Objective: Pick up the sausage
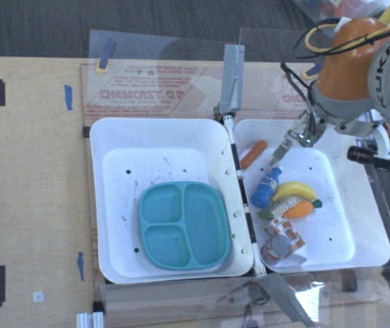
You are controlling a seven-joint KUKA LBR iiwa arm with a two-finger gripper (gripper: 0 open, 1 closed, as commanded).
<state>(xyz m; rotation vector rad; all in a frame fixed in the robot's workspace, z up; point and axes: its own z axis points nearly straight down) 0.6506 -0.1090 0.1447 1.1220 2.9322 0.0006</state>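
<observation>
Two white bins | wooden bench — dark carpet behind

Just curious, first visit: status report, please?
Gripper low in right bin, holding nothing. Sausage just left of it, by bin wall. Blue bottle close below.

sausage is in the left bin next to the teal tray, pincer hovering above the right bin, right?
Not quite. The camera view shows the sausage in the right bin, near its upper left corner, beside the divider. The teal tray sits alone in the left bin. The rest holds: the pincer is over the right bin, close to the sausage and above the blue bottle.
</observation>
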